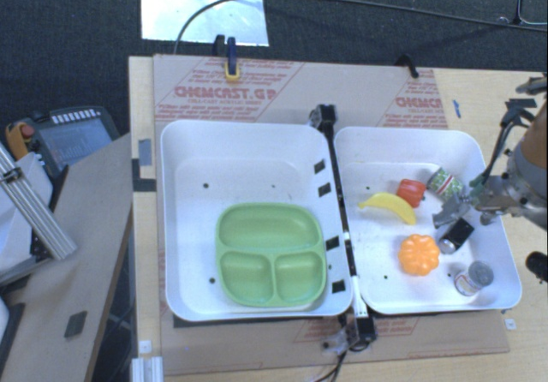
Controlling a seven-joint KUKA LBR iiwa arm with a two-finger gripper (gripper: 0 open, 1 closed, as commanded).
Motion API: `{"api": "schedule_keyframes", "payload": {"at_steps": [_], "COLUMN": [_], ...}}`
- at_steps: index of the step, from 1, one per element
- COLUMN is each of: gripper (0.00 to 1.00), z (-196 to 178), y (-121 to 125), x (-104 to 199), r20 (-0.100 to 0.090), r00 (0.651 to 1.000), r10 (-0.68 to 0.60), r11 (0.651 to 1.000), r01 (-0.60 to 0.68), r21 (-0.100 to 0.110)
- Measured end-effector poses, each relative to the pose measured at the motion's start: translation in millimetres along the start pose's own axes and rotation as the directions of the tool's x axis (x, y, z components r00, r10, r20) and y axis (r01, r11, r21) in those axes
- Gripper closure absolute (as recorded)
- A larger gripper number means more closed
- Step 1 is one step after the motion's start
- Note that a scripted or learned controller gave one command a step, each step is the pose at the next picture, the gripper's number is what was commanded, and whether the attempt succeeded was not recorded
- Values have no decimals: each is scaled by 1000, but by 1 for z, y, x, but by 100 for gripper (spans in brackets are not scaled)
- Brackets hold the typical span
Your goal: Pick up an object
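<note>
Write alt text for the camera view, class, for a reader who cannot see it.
A robot gripper reaches from the right into the right bin, which holds a banana, an orange pumpkin, a red pepper and two small cans. The left bin holds a green divided plate.

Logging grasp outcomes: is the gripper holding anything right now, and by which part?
Cannot be told: the gripper sits low in the right bin beside the orange pumpkin, with nothing visibly between its fingers.

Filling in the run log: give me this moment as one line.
pincer low in right bin, no item seen held | nearest: can, pumpkin | banana untouched | green tray in left bin
</note>
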State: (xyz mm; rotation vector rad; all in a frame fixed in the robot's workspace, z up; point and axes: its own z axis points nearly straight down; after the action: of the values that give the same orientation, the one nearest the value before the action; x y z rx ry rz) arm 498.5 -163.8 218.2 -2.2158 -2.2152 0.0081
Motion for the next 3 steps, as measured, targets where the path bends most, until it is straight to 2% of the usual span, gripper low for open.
{"api": "schedule_keyframes", "payload": {"at_steps": [1,2,3], "gripper": [0,0,0], "z": [-5,37,99], "y": [3,1,2], "x": [0,3,2], "r20": [3,1,1], "r00": [1000,1000,1000], "r10": [-3,-2,-1], "r11": [1000,1000,1000], "r01": [3,2,1], "r21": [-11,-8,-8]}}
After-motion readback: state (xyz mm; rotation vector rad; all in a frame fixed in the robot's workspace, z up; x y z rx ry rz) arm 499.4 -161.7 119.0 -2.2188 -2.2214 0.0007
